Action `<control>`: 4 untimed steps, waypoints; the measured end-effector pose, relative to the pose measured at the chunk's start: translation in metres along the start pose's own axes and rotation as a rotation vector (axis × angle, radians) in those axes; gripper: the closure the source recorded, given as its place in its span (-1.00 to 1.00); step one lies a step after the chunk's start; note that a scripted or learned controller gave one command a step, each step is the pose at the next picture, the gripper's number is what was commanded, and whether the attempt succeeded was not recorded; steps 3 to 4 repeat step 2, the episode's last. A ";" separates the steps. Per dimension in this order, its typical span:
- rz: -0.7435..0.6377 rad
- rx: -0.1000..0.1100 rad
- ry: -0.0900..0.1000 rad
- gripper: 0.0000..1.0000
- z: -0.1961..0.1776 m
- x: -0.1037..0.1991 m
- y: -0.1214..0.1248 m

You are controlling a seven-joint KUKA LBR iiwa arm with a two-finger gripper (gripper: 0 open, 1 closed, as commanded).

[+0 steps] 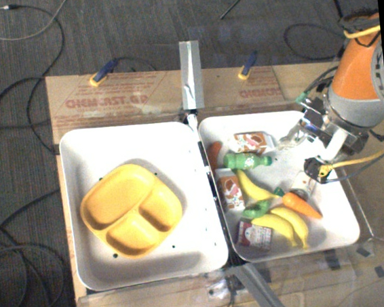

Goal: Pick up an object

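Observation:
The right bin [336,229] holds a pile of toy food. A green bottle [247,160] lies on its side near the back, with a red-and-white pouch [251,141] behind it. A yellow banana [253,186] curves below the bottle, and two more bananas [288,224] lie at the front. An orange carrot [301,205] rests to their right. My gripper [302,153] hangs over the bin's right part, just above and right of the carrot. Its fingers stand apart, open, with only bare bin floor between them.
A yellow divided plate [132,209] lies in the left bin [75,144]. Another pouch [231,191] lies by the right bin's left wall, and a dark red pouch [254,236] sits at its front. Yellow cables trail from the wrist at the right.

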State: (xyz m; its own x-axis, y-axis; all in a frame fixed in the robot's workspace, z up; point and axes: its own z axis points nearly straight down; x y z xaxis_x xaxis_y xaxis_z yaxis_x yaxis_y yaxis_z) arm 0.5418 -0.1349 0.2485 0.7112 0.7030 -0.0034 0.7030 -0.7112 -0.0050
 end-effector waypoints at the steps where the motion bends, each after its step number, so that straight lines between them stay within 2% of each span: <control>1: 0.067 -0.003 -0.004 1.00 0.028 0.014 -0.001; 2: 0.124 -0.002 -0.003 1.00 0.027 -0.032 -0.045; 4: 0.124 -0.002 -0.003 1.00 0.027 -0.032 -0.045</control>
